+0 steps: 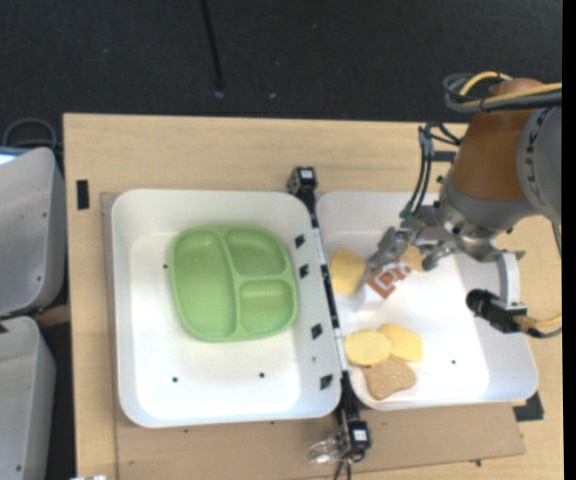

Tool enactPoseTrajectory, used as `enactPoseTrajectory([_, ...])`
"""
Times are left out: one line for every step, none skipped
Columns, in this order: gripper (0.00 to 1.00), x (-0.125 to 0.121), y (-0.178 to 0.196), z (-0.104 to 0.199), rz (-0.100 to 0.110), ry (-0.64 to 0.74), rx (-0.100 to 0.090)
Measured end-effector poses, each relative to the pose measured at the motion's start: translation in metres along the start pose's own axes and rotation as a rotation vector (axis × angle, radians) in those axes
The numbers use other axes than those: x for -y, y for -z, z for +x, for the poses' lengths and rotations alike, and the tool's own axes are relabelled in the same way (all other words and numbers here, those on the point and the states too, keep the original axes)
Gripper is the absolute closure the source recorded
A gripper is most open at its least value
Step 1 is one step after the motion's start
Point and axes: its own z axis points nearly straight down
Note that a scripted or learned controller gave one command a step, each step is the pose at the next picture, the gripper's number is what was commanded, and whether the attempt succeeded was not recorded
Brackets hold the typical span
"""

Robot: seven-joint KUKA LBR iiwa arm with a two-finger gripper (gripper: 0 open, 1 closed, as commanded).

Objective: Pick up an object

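My gripper (409,257) hangs over the right bin (488,368), near its upper middle, and is open with nothing between its fingers. Just below its left fingertip (384,253) lies a small brown and white block (388,281) on the bin floor. A pale yellow chunk (346,271) rests to the block's left against the bin's left wall. Near the front left corner sit two yellow slices (368,348) (405,343) and a brown piece of toast (389,377).
The left bin (148,368) holds a green divided plate (235,283). A ridge with black clips (320,298) separates the two bins. The arm's grey body and orange band (493,158) lean in over the right bin's far right corner.
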Motion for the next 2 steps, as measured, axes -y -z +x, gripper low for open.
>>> enactPoseTrajectory([0.00,0.000,-0.063,0.001,0.001,-0.001,0.000])
enactPoseTrajectory([1.00,-0.002,-0.049,0.000,-0.005,-0.008,-0.001])
